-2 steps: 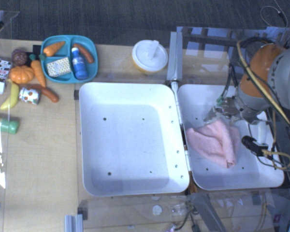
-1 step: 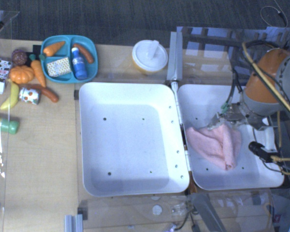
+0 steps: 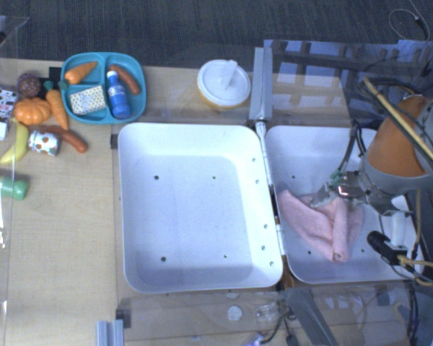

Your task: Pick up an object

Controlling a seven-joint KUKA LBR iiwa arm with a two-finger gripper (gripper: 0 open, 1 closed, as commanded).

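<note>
Pink terry-like cloth [image 3: 317,223] is lying crumpled in the right bin [image 3: 303,146], spreading from near the divider toward the far wall, and I am hovering right at its upper right edge. My gripper [image 3: 339,190] is sitting low over that bunched end; a fold seems to be rising toward it, though I cannot tell how my jaws are standing or whether any fabric is between them. I am reaching in from the right, which is probably why I am meeting the cloth at this end and not the flatter part by the divider. It is looking soft and limp, with ridged folds and one long strip trailing toward the near wall. A raised fold is likely offering the best purchase. The left bin [image 3: 130,193] is sitting just beside, sharing the middle rim.
</note>
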